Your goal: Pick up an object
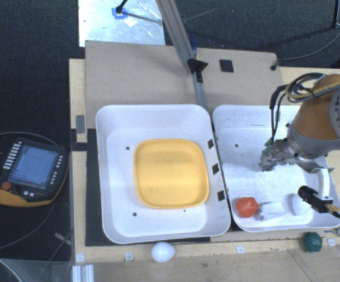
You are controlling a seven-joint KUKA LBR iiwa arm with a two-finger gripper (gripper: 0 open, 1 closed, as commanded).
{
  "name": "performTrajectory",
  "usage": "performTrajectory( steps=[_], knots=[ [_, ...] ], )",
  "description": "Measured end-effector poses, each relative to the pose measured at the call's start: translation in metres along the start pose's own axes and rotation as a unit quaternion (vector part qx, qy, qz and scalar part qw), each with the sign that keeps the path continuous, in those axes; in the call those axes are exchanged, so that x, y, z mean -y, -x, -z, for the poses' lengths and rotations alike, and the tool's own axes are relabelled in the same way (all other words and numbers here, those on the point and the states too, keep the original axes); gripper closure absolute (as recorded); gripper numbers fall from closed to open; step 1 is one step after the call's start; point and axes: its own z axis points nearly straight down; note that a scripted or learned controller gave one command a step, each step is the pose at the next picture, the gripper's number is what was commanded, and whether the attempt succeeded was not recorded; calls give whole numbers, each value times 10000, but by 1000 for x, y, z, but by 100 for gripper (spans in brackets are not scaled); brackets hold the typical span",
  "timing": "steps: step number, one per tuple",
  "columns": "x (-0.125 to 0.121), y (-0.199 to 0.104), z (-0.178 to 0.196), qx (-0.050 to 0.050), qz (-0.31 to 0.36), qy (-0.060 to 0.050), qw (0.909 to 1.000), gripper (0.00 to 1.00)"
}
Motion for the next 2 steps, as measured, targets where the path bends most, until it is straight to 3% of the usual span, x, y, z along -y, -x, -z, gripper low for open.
performTrajectory(
  steps=[2],
  knots=[
    [-4, 2, 115, 3, 4, 16, 10000, 100]
  ],
)
